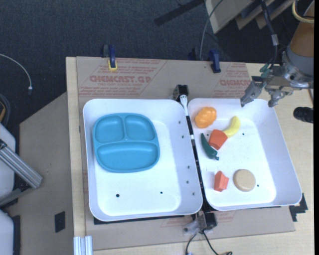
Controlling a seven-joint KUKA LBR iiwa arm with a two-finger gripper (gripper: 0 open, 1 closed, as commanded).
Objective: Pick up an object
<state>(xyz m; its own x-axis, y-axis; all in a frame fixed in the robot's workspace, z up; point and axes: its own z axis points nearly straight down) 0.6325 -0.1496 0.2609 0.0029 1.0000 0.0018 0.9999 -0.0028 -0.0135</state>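
The bench (pixel 75 149) front edge lies nearest. In the right bin (pixel 279 164), the blue tray's (pixel 126 142) neighbour, 6 toys wait. Above its far rim the jaws (pixel 260 99) hang spread, empty: approach step. Next, descend over the yellow banana (pixel 232 126).

Floor (pixel 75 30): dark blue-grey carpet, fills upper part and left side of view. Tabletop (pixel 50 139): pale wood, w/ brown board (pixel 149 79) on top, red lettering printed on it. Two blue clamps (pixel 110 55) at board's far edge, one left, one nr centre. White cable (pixel 22 72) curves on carpet at far left. Aluminium rail (pixel 20 167) at left edge, slanted. Beige frame pieces (pixel 239 15) and dark cables at top right. Light: even, soft shadows.
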